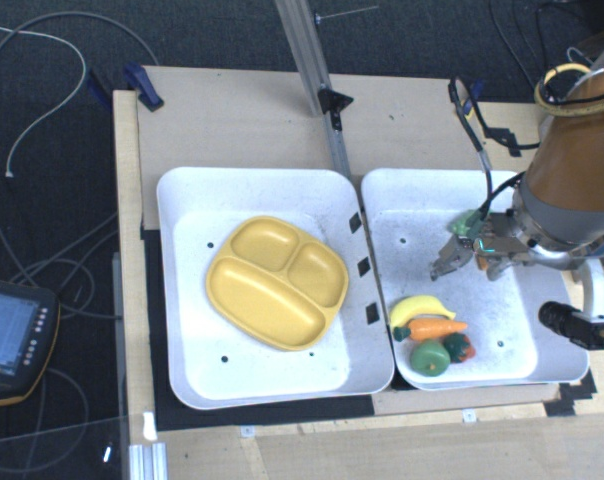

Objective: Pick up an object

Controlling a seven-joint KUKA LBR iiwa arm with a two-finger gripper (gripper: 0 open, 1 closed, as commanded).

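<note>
Four small toys crowd the near corner of the right bin (502,193): a banana (414,309), a carrot (437,328), a green fruit (429,358) and a red piece (460,346), all touching. A grab there could pinch two or knock them apart. Farther back, the hand (460,255) hangs released over bare floor, grasping nothing. The left bin (182,208) holds a yellow divided plate (277,281).

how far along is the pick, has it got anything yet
Nothing looks picked yet. The yellow plastic banana, orange toy carrot and green round toy fruit all lie clustered in the near left corner of the right white bin. The gripper hangs above the bin's middle, away from them, nothing between its fingers. Left: reach the cluster, grasp, lift.
</note>
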